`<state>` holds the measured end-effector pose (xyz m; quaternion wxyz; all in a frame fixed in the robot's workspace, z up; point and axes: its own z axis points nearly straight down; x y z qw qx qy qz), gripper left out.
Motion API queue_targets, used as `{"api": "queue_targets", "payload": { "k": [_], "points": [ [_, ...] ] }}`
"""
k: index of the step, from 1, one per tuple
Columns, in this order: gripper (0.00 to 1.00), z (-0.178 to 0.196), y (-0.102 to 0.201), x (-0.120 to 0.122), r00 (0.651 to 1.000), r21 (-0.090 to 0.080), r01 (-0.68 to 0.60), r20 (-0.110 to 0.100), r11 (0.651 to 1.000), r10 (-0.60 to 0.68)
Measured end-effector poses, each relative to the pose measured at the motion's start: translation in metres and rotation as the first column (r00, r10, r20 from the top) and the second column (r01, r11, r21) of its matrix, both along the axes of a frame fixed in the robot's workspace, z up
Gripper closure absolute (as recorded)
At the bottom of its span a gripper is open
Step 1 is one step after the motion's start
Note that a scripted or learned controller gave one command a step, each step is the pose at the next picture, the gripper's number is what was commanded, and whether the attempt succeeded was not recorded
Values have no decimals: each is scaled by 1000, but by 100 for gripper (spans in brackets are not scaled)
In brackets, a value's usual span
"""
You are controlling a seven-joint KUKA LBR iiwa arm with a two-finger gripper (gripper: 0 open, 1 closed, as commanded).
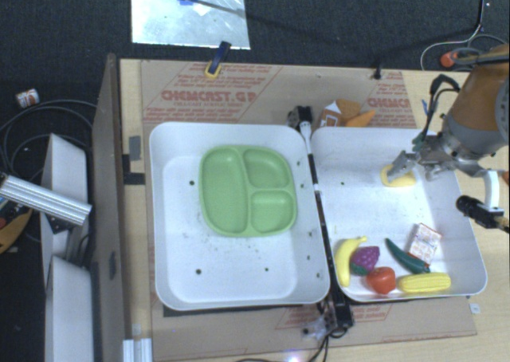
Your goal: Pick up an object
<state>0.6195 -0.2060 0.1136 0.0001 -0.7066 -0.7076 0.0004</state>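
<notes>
The right bin (358,193) holds a pale yellow piece (401,179) near its far right side. My gripper (405,163) sits right over that piece and hides its upper part. Along the bin's near edge lie a banana (348,257), a purple grape bunch (366,257), a red tomato (382,280), a corn cob (424,282), a green pepper (405,255) and a small printed box (424,241). The grey arm with its orange band (478,101) reaches in from the right.
The left bin (179,217) carries a green divided plate (245,190). A black divider strip (315,193) runs between the bins. Orange scraps (348,115) lie on the cardboard behind the right bin. Cables and white hardware sit off the bench at left.
</notes>
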Motion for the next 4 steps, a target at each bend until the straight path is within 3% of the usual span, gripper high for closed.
{"api": "queue_targets", "payload": {
  "k": [1, 2, 3, 4],
  "points": [
    [0, 80, -1, -2, 1000, -2, -2, 10, 1000, 2],
    [0, 27, 0, 11, 1000, 0, -4, 1, 1000, 4],
    [0, 7, 5, 9, 1000, -1, -3, 2, 1000, 3],
    [0, 11, 0, 11, 1000, -1, -1, 5, 1000, 1]
  ]
}}
